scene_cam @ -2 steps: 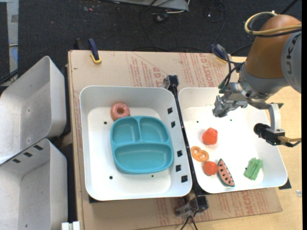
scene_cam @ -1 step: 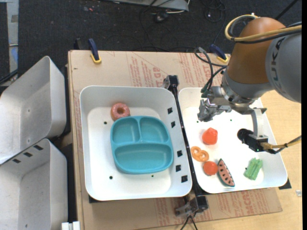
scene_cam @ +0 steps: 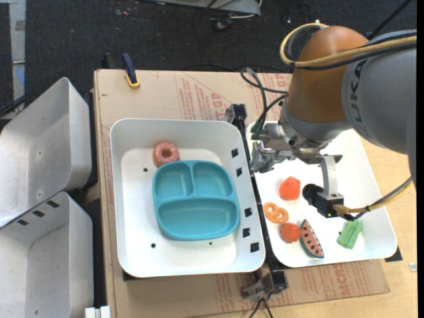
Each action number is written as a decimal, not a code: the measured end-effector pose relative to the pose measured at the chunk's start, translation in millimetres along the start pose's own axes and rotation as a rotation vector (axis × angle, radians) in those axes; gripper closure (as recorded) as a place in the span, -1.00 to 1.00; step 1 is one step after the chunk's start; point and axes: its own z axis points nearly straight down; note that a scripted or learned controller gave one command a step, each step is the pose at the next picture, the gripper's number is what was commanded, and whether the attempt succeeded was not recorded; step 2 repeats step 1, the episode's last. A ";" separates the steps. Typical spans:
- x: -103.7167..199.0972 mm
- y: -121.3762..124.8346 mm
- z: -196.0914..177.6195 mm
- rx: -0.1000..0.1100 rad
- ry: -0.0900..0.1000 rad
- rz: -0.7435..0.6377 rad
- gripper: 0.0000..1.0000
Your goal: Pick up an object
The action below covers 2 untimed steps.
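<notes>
item: single-arm pick, both bins stocked; gripper hangs over the upper left part of the right bin, close by the wall it shares with the left bin; whether it stands wide or narrow cannot be told, as the wrist hides it, and nothing is seen held; candidates, right bin: orange-red lump, near the gripper, to its lower right; orange ring, below that; small red ball, touching or all but touching the watermelon slice; green block, apart, toward the front right rim; left bin: pink doughnut at the top edge of a teal divided plate; risks, as judged: (a) a straight descent from here looks likely to meet bare floor or the shared wall and close on nothing; (b) the lump is rounded and may squirt sideways if caught off-centre; (c) the ring lies flat and low, so a grasp may skim over it; (d) ball and slice sit so close that reaching for one may shove or drag the other; (e) the plate is broad and shallow, a poor fit for a pinch
</notes>
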 end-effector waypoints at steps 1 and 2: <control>56.6 -8.4 -4.4 -0.001 -0.001 0.000 1.00; 56.6 -8.4 -4.4 -0.001 -0.001 0.000 1.00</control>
